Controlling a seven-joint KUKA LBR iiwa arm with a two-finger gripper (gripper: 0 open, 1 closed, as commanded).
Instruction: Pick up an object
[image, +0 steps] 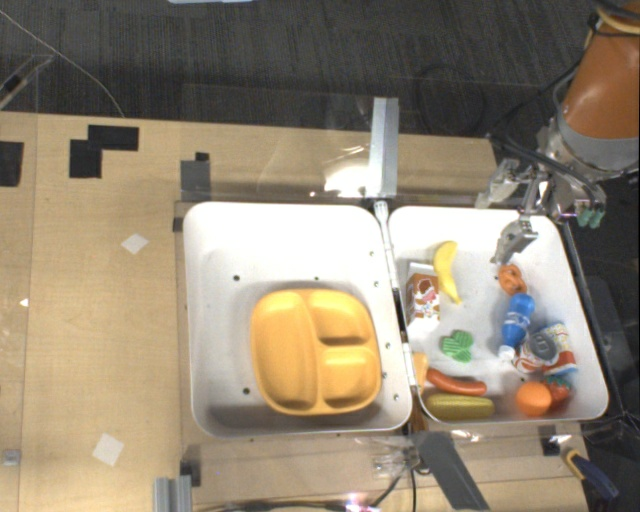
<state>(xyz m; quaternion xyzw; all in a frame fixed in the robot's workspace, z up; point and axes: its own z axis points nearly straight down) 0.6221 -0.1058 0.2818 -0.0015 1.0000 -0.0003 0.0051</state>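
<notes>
The right bin holds several small items. Among them are a yellow banana, a small printed carton, a green toy, a blue bottle, a red sausage, a yellow-green pickle and an orange fruit. My gripper hangs over the back of this bin, just above a small orange item and to the right of the banana. Nothing shows in its grasp.
A yellow divided plate lies in the left bin. A crumpled silver and red packet sits beside the bottle. A metal post rises behind the wall between the bins. The arm's orange band is at the top right.
</notes>
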